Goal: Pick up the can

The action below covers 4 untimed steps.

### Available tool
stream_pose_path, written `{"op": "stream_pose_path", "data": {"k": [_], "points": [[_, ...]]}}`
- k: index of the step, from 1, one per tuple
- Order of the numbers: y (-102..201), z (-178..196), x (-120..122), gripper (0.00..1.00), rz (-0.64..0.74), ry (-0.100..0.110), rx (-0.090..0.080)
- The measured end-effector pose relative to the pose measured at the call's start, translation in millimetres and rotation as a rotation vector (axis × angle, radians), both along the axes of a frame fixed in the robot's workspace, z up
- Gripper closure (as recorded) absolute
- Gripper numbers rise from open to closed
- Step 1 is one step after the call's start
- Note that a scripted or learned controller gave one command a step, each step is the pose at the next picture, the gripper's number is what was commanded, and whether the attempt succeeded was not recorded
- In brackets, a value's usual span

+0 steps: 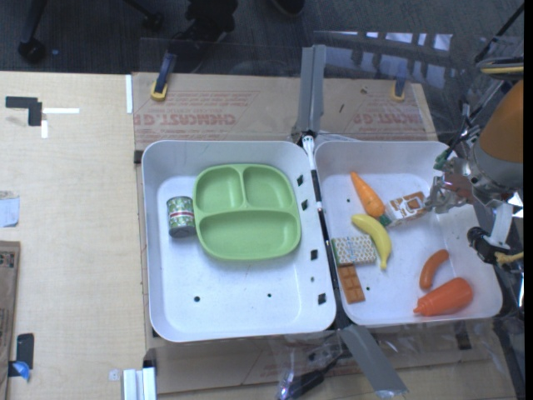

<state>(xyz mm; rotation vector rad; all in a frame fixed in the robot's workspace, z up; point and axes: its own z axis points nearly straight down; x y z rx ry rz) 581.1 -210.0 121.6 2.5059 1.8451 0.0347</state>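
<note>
The can (181, 217) lies in the left bin (158, 298), near its left wall, touching the left edge of a green 3-compartment plate (247, 212); its label is too small to read. Over the right bin (391, 302), the gripper (439, 192) is closed on a small orange-and-white carton (406, 207). The cardboard (216, 107) behind the bins reads "CHEMCAST GP", upside down.

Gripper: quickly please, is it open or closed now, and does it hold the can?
Gripper: over the right bin, at a small carton; open or closed cannot be told. The can lies in the left bin, apart from it.
</note>
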Motion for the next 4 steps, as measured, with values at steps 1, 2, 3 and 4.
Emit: {"op": "stream_pose_path", "data": {"k": [1,2,3,4], "points": [[3,-1,0,0.0,0.003,0.002,0.004],[9,-15,61,0.0,-0.152,0.013,0.012],[37,-15,47,0.0,-0.281,0.005,0.009],[20,-16,58,0.0,-0.778,0.009,0.026]]}}
